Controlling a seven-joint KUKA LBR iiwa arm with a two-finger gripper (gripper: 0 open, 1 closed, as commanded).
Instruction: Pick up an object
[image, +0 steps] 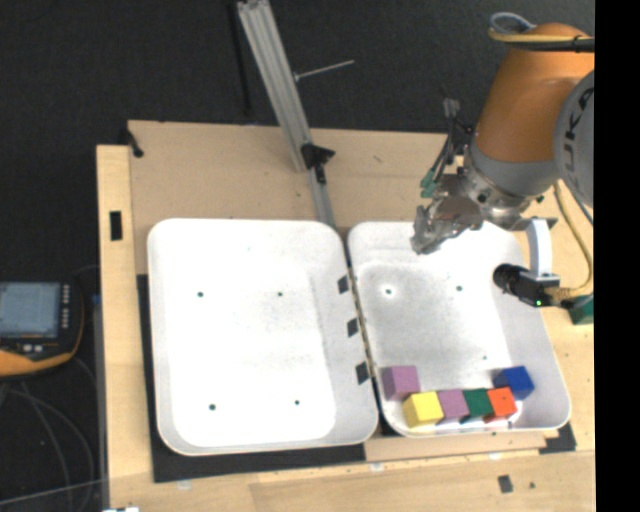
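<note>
- Upper right of frame: gripper (432, 238) over right bin's (545, 345) far edge; jaw state cannot be told.
- Lower right: blocks along the near wall — purple (401, 380), yellow (423, 408), green (478, 402), orange (501, 402), blue (515, 380).
- Left bin (170, 330) adjoins.

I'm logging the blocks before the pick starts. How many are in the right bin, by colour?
Purple block, second purple block: 2
Yellow block: 1
Green block: 1
Orange block: 1
Blue block: 1
Total: 6
</note>
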